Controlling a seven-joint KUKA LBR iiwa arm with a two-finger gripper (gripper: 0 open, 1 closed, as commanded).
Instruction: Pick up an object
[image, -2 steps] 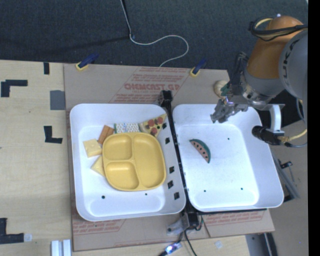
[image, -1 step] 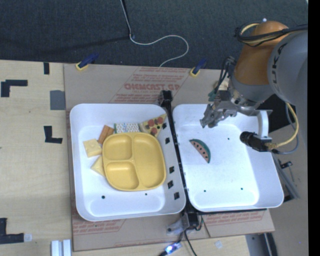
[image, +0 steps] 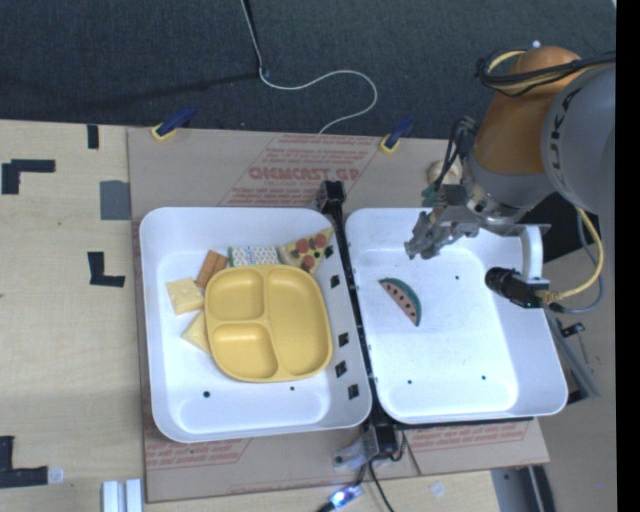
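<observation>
A: Dark carpet runs behind the table (image: 60, 300), and a white cable (image: 330, 85) loops across it. We log brown cardboard (image: 250, 165) under two white bins. We take the divider (image: 345, 300) between the bins as our landmark.

B: Agreed. Left of the divider we have the left bin (image: 165, 400), and in it a yellow sectioned plate (image: 268, 323) with three compartments. Small flat pieces sit touching the plate on its far side from the divider: a pale cracker-like square (image: 184, 295) and an orange-brown strip (image: 211, 267). Above the plate, close to the divider, we note a pizza-slice toy (image: 308, 248).

A: Right of the divider is the right bin (image: 470, 390). We record one thing lying on its floor: a watermelon slice (image: 402, 300), red with a green rind, near the divider and resting flat.

B: And the arm (image: 525, 120)?

A: We see it entering from the side far from the divider, grey with an orange band. Its end effector (image: 425, 245) hangs over the upper part of the right bin, beyond the watermelon slice and apart from it.

B: State of the end effector?

A: We cannot tell whether it is spread or pressed together; the tip reads as one dark mass from this angle. We see nothing between its tips.

B: We also note blue clips (image: 172, 124) at the cardboard's far corners.
</observation>
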